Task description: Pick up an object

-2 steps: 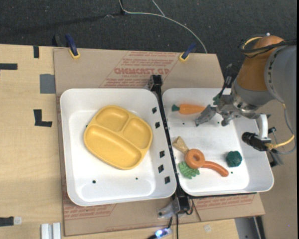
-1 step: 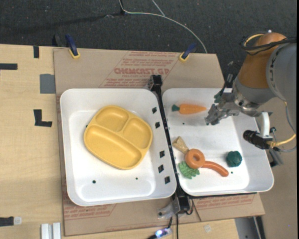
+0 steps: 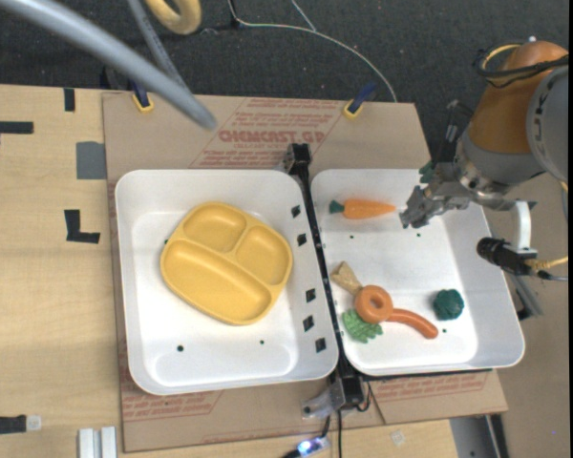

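Carrot (image 3: 368, 209) lies in the upper part of the right bin (image 3: 487, 351), just left of the gripper (image 3: 413, 216), probably the nearest target. Whether the gripper is apart or together I cannot tell. Beyond, cardboard (image 3: 258, 132) on a wooden bench (image 3: 38, 256), under the bins.
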You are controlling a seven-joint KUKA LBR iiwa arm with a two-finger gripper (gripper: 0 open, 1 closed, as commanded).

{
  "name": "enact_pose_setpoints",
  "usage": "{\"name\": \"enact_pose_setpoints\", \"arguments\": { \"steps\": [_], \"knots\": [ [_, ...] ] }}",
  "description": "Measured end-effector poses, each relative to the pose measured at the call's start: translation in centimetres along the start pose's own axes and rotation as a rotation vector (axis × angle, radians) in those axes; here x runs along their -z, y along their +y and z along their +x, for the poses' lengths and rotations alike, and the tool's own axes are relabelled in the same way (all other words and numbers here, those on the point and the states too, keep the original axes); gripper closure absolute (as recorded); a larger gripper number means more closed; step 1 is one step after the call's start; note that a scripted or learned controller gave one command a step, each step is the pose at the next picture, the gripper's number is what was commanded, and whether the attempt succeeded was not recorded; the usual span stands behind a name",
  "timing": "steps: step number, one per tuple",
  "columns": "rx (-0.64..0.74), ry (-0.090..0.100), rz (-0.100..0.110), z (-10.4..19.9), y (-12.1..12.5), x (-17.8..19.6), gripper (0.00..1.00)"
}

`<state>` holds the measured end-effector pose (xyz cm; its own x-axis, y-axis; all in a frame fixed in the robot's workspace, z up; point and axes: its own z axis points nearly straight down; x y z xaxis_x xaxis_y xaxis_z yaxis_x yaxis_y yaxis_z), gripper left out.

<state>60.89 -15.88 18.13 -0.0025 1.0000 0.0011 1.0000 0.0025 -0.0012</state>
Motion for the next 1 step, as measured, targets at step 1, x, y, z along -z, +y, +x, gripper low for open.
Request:
{"name": "enact_pose_setpoints", "arguments": {
  "steps": [1],
  "knots": [
    [0.0, 0.0, 0.0, 0.07, 0.09, 3.25, 1.0]
  ]
}}
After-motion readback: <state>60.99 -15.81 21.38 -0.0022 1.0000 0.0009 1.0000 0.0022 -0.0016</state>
